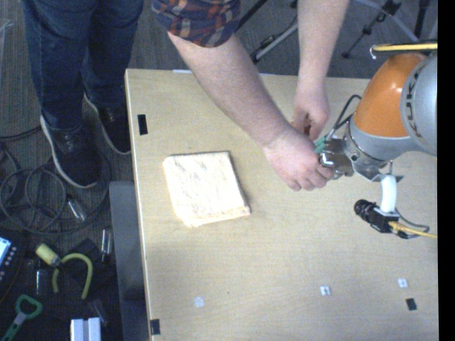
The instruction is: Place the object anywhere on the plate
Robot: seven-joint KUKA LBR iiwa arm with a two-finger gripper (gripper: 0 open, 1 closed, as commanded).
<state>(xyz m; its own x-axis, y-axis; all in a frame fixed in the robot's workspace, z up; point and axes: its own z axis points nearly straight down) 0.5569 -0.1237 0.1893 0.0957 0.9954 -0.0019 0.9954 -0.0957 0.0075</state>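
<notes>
A light wooden bench top (284,275) is filling the lower right of the view, and a pale, square, plate-like slab (206,187) is lying flat on it, left of centre. The robot arm (398,112), grey with an orange band, is reaching in from the right, and its gripper (334,158) is sitting low near the bench's middle. A person in a plaid shirt (195,6) and jeans is leaning over the bench from above, and 2 hands are working at the gripper: 1 hand (302,163) is curling closed around its tip, the other hand (311,116) is pinching just above it. Small green and red bits are showing between these fingers; what they are cannot be told. Whether the gripper is open or closed cannot be told, as the hands are covering it. The slab is lying well apart from the gripper, to its left.
</notes>
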